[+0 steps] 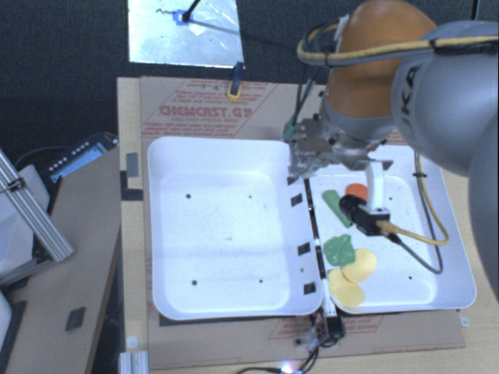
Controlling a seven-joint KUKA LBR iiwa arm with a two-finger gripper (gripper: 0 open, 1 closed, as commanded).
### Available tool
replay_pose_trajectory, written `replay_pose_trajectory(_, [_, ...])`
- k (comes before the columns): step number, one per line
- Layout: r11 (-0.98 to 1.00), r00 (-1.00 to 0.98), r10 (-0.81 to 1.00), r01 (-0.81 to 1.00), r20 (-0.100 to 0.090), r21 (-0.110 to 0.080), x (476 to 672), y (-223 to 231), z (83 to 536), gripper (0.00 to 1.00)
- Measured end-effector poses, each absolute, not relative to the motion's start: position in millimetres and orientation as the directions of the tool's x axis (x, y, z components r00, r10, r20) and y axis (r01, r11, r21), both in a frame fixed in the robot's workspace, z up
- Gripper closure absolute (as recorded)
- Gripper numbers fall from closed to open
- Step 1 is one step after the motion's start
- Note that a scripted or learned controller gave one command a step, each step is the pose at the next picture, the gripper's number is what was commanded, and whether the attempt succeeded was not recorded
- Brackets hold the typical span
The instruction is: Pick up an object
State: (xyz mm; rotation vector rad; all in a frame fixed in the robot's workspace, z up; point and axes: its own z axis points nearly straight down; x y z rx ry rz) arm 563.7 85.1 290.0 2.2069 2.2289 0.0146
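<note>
My gripper (300,166) hangs below the orange-banded wrist, over the left edge of the right bin (437,287) near the divider. Nothing shows in it. In the right bin lie a green strip (336,206), a small orange-red object (357,189), a dark green leafy piece (339,248) and two yellow flat pieces (360,266) (345,290). The green strip sits just right of and below the gripper. The arm hides the back part of the right bin.
The left bin (168,209) lies left of the divider. A black connector with a yellow cable (370,216) hangs from the arm over the right bin. A shiny sheet (183,22) and a yellow-blue clip (234,89) sit behind the bins.
</note>
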Motion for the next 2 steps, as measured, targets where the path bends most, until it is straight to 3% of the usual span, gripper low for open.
replay_pose_trajectory(1, [0.012, -0.013, 1.000, 1.000, 0.005, 0.010, 578.3, 165, 357, 1.00])
replay_pose_trajectory(2, [0.005, -0.005, 1.000, 1.000, 0.000, 0.008, 654.5, 163, 364, 1.00])
